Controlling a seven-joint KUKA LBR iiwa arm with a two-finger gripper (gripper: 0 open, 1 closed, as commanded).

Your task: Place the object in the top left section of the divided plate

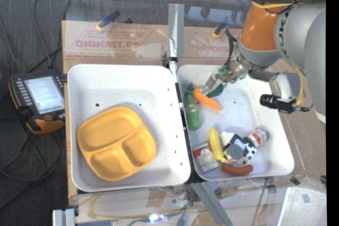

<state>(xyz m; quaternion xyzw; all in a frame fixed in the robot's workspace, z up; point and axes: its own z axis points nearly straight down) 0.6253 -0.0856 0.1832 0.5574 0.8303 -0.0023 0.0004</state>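
While the yellow divided plate (116,143) waits bare in the left bin (85,82), the robot's hand (214,84) hangs low over the right bin (286,153), close above the green-topped end of a toy carrot (207,99). Whether the hand is apart, together or clamped on anything cannot be told from this angle; its tip sits right at the carrot's upper end, and the carrot appears to lie on the bin floor, or only just off it.

Judged by how things lie, the job has scarcely begun. The carrot looks to be the chosen object, and it is in the right bin, well apart from the plate. Nothing rests in any of the plate's three sections, the top left one included.

What is left is nearly everything: a sure grip on the carrot, a lift clear of the bin walls, a carry across the divider (183,114) between the bins, and a release into the top left section.

Other toys crowd the right bin: a green bottle-like piece (192,114) just beside the carrot, a yellow banana (214,144), a red sausage (237,169) and a small can (258,137) toward the near edge.
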